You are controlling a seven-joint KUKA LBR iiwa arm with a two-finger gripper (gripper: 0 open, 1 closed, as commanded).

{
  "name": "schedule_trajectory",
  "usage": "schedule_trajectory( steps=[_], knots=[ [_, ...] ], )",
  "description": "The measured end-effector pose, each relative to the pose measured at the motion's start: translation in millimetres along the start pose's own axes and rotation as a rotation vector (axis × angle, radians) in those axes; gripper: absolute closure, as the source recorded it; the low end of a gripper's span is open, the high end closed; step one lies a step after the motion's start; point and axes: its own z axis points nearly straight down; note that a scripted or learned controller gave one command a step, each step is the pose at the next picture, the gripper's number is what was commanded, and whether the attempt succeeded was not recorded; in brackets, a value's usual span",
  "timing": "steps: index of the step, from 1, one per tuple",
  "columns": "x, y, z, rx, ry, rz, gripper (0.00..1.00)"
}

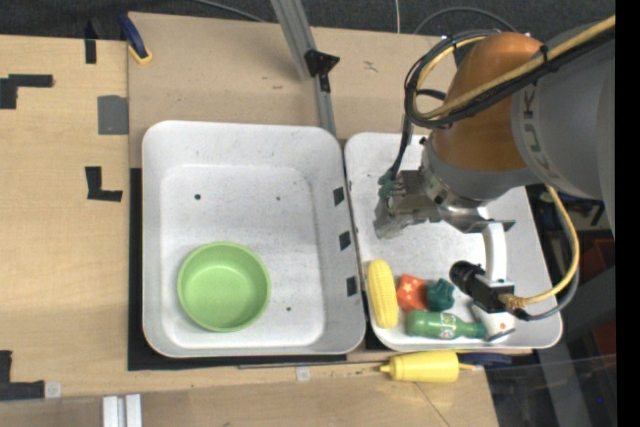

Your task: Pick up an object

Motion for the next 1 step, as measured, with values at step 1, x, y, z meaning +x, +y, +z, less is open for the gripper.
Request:
schedule_trajectory(
  steps=[1],
  knots=[
    [53.3, -6.8, 11.5, 0.001, 0.0, 0.0, 1.0]
  ],
)
